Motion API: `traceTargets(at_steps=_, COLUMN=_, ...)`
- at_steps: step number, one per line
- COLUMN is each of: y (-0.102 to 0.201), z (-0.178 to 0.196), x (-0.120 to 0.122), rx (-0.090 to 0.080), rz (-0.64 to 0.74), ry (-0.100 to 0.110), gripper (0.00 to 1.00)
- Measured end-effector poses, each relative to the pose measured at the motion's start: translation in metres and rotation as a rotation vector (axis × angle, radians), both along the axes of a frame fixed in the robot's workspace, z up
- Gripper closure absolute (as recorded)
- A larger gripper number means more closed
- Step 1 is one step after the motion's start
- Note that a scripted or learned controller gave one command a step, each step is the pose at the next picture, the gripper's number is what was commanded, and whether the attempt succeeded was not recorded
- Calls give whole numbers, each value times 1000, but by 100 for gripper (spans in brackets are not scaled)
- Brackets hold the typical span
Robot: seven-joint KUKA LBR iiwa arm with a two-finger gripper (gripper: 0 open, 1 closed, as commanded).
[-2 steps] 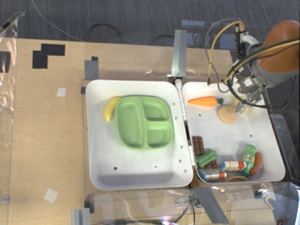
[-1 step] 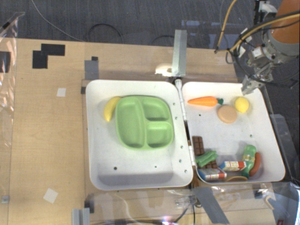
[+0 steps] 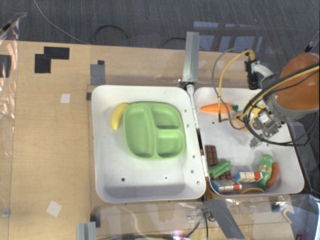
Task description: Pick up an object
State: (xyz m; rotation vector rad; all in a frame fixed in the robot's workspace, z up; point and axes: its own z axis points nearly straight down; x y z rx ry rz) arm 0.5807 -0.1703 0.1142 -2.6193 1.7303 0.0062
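The right bin point(image 3: 235, 149) holds an orange carrot point(image 3: 216, 108) near its far left corner. Along its front lie a brown chocolate bar point(image 3: 211, 155), a green pepper-like piece point(image 3: 219, 169), a small labelled bottle point(image 3: 248, 176), a green bottle point(image 3: 265, 163) and a reddish sausage point(image 3: 273, 174). My gripper point(image 3: 258, 132) hangs over the right part of this bin, well right of the carrot and above the front pile. Cables and the wrist hide its tips. I see nothing held in it.
In the left bin point(image 3: 107, 179) a green divided plate point(image 3: 152, 130) lies next to a yellow banana point(image 3: 118, 115). A metal divider point(image 3: 196, 129) separates the bins. The arm's orange band point(image 3: 300, 89) and looping cables point(image 3: 235, 84) overhang the right bin's far right corner.
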Motion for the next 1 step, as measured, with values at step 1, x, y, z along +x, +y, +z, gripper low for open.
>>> traceTargets(at_steps=1, y=-16, z=134, x=53, rx=-7, rz=100, ry=-21, gripper=100)
